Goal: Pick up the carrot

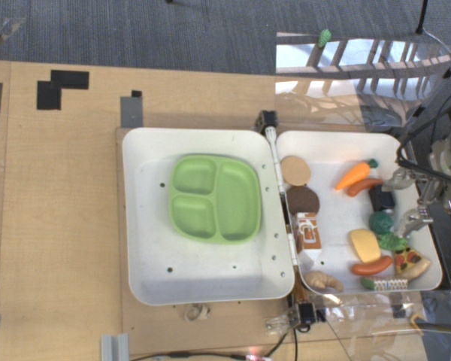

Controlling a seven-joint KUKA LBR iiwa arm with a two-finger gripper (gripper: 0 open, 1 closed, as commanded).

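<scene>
robot lab | plywood bench (pixel 60 224) | grey carpet (pixel 135 21) | two white bins (pixel 135 201)

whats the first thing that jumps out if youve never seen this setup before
The big green divided plate sits alone in the middle of the left bin. Next, the crowded right bin draws the eye: toy foods fill it, with the orange carrot near its far side and the gripper at its right edge.

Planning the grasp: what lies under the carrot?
The carrot lies partly over a reddish sausage, on the right bin floor. Whatever is directly beneath the carrot is covered.
</scene>
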